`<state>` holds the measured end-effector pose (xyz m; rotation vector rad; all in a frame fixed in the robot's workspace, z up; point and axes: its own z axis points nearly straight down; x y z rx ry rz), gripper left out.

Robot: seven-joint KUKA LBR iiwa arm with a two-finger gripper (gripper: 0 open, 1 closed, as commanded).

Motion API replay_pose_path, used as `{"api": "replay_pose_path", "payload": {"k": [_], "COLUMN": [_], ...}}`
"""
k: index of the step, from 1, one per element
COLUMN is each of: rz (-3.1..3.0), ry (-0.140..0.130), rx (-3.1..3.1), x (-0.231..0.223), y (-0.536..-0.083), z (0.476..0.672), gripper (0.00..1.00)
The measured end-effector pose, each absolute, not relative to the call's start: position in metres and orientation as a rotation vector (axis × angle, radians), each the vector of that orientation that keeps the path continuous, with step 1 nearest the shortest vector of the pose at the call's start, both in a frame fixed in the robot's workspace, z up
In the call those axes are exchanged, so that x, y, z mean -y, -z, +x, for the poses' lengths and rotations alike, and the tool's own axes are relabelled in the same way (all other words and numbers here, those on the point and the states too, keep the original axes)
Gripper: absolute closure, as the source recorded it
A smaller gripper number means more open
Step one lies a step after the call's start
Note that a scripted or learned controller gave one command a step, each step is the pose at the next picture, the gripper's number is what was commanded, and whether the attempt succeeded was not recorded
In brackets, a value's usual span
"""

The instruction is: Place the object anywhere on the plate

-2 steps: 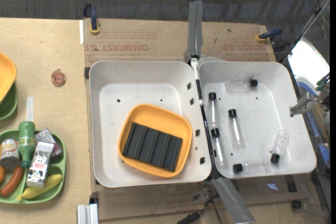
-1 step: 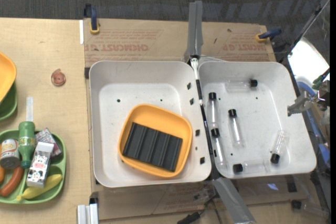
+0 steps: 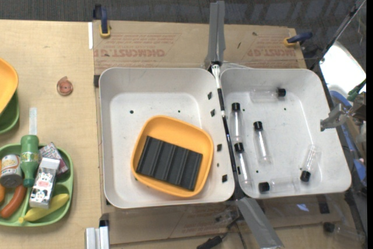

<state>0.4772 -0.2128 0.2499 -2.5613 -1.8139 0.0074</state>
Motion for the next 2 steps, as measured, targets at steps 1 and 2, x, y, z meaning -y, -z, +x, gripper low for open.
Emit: {"api": "replay_pose_path", "payload": {"k": [1, 2], "rz": [-2.608, -2.662], "ry": [-0.004, -0.003], "rx": [1.748, 1.667], "x": [0.2068, 0.2064], "y": [-0.2455, -0.2462], "z": [0.4777, 0.4778], "gripper": [0.00, 0.00]}}
